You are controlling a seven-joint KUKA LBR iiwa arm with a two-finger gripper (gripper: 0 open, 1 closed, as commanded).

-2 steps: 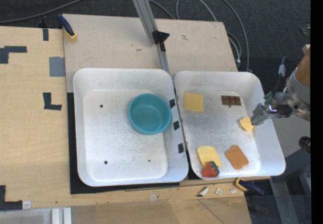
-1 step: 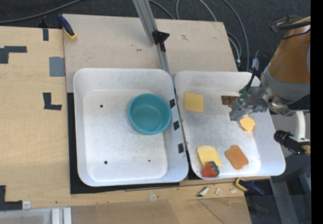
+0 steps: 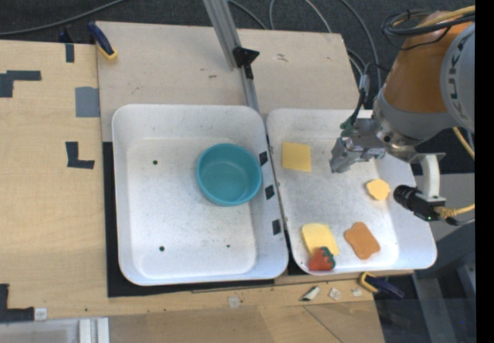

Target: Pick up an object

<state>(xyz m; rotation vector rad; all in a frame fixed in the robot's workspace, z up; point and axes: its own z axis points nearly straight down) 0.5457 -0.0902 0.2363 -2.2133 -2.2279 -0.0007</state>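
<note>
Currently the claw (image 3: 342, 162) hangs over the right bin (image 3: 309, 119), in the bare middle stretch, with nothing between its fingers; whether they are spread or closed cannot be told from this slant. Several small candidates lie in that bin: a pale yellow square (image 3: 296, 157) just to the claw's left, a small yellow lump (image 3: 377, 189) to its right and nearer, and along the near wall a yellow block (image 3: 319, 237) with a red piece (image 3: 322, 259) touching it, plus an orange slab (image 3: 361, 240) beside them. All look like light toy food, probably stiff and a little slick. The yellow square lies flat, so a pinch across its opposite edges looks best. It sits close to the bin's left wall, leaving less room for a finger on that side; toward the claw the floor is open. The left bin (image 3: 139, 256) holds a teal bowl (image 3: 228, 173), well apart.
</note>
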